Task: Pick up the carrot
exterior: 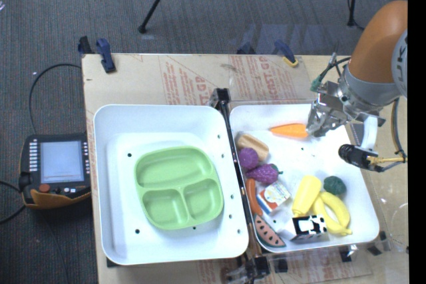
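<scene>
Carrot (289,131) position: upper area of the right bin (370,209), lying flat, long axis roughly left to right, thick end touching or just at the gripper (318,124). The gripper is low at that end, placed for a grasp on the thick part. Whether it is clenched on the carrot or released cannot be told; the contact zone is too small to resolve.

The carrot lies apart from the other toy food, which gives the arm free access from the right. That food is clustered lower in the same bin: purple grapes (257,166), bananas (336,209), yellow pepper (305,193), broccoli (335,185), watermelon slice (269,234).

The left bin (110,143) holds a green divided plate (179,186).

Writing: red print on the cardboard worktop (193,80), inverted and not legible. A small carton (273,196) carries a label, not legible.
</scene>
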### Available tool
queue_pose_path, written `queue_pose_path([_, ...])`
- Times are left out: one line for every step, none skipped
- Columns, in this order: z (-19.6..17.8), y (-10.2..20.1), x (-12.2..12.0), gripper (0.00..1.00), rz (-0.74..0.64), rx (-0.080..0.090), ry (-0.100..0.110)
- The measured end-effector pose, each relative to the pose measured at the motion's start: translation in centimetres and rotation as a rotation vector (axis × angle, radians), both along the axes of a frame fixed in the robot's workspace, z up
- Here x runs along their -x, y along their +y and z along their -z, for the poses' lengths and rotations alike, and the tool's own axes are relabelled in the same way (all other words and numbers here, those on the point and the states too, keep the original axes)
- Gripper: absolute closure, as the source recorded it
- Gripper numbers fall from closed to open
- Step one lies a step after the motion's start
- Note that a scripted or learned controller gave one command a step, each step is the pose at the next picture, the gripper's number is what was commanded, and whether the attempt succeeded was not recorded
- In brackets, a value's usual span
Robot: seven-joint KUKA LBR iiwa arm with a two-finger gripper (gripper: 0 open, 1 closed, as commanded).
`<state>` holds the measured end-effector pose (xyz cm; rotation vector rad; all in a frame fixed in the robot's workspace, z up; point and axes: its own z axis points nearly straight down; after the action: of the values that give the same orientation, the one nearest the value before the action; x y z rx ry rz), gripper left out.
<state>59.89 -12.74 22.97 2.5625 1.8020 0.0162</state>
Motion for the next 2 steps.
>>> queue_pose_path([13.99, -4.78, 8.49, 1.00, -0.240, -0.007, 0.030])
queue_pose_path([13.56, -3.85, 7.92, 0.00, -0.249, -0.021, 0.022])
